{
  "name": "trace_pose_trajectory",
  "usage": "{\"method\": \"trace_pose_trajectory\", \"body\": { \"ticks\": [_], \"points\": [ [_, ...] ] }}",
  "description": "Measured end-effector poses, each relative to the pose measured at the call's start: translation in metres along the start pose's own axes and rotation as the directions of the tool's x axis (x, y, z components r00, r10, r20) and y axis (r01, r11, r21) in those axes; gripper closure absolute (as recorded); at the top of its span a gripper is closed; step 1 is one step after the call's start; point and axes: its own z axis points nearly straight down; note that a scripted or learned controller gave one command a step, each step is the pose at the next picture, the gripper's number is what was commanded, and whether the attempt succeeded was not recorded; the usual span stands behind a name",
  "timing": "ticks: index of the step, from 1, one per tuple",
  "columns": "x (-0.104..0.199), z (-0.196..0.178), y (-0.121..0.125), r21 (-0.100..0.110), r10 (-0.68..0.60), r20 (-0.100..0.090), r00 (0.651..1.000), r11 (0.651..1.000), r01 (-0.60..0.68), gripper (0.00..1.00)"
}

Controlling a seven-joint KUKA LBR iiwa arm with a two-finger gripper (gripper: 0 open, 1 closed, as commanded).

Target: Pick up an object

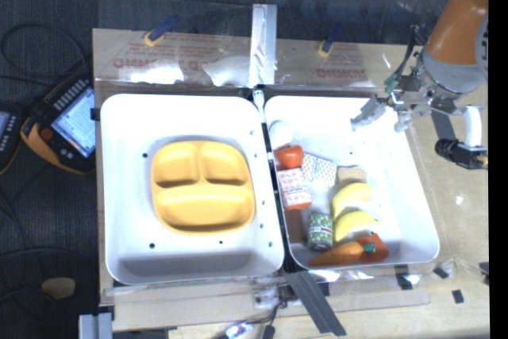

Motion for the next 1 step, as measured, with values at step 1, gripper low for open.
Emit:
{"method": "trace_pose_trajectory", "body": {
  "ticks": [1],
  "points": [
    [0.0245, -0.006, 0.0518, 0.0, -0.132, 0.004, 0.991, 0.991, 0.132, 0.0]
  ]
}}
